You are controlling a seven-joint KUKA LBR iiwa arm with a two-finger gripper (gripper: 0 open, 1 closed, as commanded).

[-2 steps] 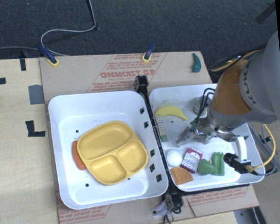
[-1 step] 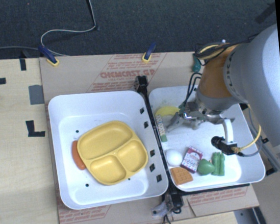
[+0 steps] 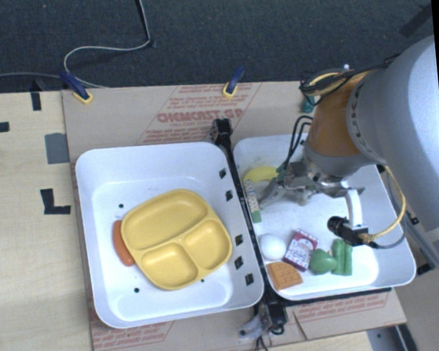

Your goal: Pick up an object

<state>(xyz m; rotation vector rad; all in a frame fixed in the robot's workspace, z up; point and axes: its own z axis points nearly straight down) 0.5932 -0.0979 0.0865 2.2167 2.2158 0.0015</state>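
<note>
- Right bin (image 3: 391,274), near edge: cracker (image 3: 284,274), egg (image 3: 273,246), red packet (image 3: 301,248) and green toy (image 3: 334,260) lie loose in a row, each likely clear enough to grasp from above.
- Hand (image 3: 266,196) sits low at the bin's 9 o'clock wall, aimed at the yellow item (image 3: 260,175); finger state: cannot tell.
- Yellow item lies just at the hand's 12 o'clock, against the wall, which probably limits approach.
- Left bin (image 3: 96,175): yellow tray (image 3: 176,237) rests over an orange item (image 3: 121,242), well apart at the hand's 9 o'clock.
</note>
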